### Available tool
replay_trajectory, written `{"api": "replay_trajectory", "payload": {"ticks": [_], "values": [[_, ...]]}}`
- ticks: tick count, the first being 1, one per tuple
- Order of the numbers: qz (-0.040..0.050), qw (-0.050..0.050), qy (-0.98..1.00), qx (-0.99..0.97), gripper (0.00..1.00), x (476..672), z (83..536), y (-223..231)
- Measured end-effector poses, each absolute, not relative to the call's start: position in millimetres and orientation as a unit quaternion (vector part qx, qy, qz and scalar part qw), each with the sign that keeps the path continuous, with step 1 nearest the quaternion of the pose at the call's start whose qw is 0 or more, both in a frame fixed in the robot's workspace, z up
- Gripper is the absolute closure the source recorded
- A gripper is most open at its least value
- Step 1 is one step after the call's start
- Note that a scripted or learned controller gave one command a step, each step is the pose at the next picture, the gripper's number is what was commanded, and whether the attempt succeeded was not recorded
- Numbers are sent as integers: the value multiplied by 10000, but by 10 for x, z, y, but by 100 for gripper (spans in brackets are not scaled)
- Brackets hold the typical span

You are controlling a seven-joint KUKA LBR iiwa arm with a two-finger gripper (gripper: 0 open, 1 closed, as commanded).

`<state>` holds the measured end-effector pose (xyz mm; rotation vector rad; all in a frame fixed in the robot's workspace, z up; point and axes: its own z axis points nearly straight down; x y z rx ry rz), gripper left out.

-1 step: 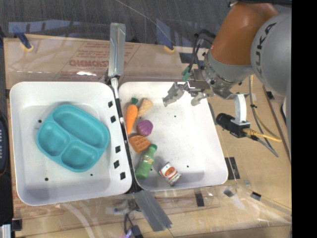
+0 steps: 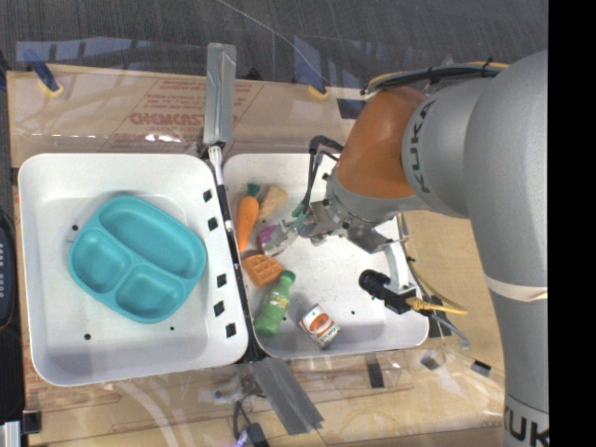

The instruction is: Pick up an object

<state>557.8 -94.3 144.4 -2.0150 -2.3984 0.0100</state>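
The right bin [image 2: 372,329] holds several small items. An orange carrot [image 2: 246,222] lies along its left wall, with a tan piece [image 2: 272,199] beside it. Below them are an orange waffle-like piece [image 2: 262,269], a green bottle [image 2: 275,302] and a small can with a red label [image 2: 318,326]. A purple item [image 2: 272,239] lies just left of my gripper [image 2: 291,230], which reaches low into the bin from the right. The gripper's tip is at or touching the purple item; I cannot make out a hold on it.
The left bin [image 2: 47,343] carries a teal divided plate [image 2: 138,257]. A grey divider [image 2: 220,101] runs between the bins. The arm's orange band [image 2: 382,147] and grey body cover the right bin's far right side. A black fitting [image 2: 377,285] hangs over the bin floor.
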Motion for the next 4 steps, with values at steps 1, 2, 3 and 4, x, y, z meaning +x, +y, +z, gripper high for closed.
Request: {"api": "replay_trajectory", "payload": {"ticks": [1, 2, 3, 4], "values": [[4, 21, -8114, -5844, 0, 4760, 911, -1010], [6, 17, -8131, -5821, 100, 4768, 1007, -1014], [-22, -17, -8195, -5730, 100, 5154, 2244, -253], [-2, -9, -8334, -5526, 100, 5818, 2681, -281]]}}
